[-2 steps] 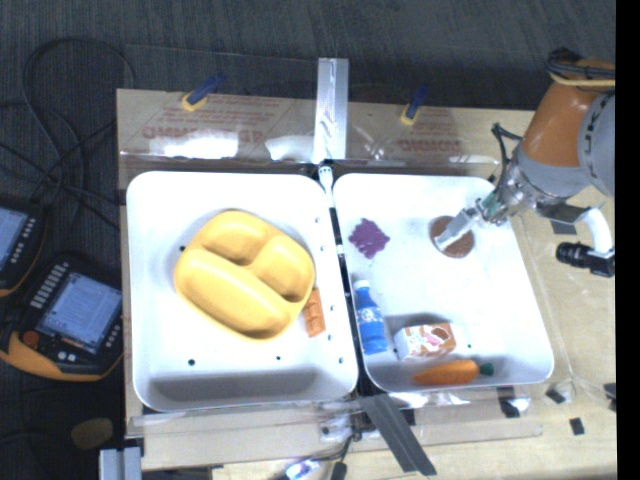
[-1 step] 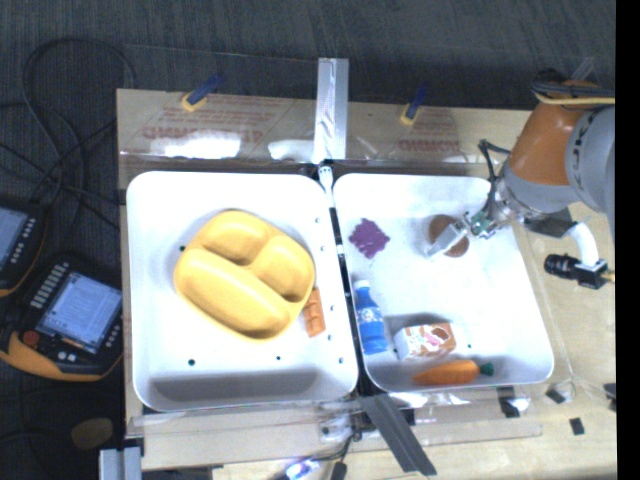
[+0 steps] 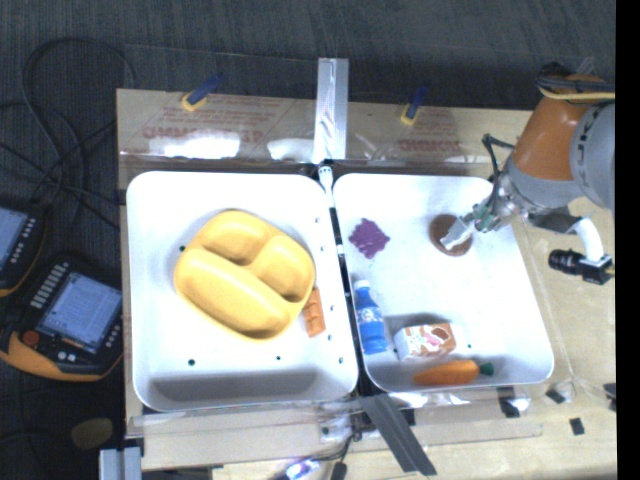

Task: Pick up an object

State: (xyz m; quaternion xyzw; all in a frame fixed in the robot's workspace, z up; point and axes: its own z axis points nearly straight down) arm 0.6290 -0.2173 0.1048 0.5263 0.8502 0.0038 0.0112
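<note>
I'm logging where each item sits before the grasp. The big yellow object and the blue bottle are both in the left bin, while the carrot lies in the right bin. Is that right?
Not quite. The camera view shows the blue bottle in the right bin, lying along its left wall. The big yellow object is in the left bin, and the carrot lies in the right bin, as you said.
</note>
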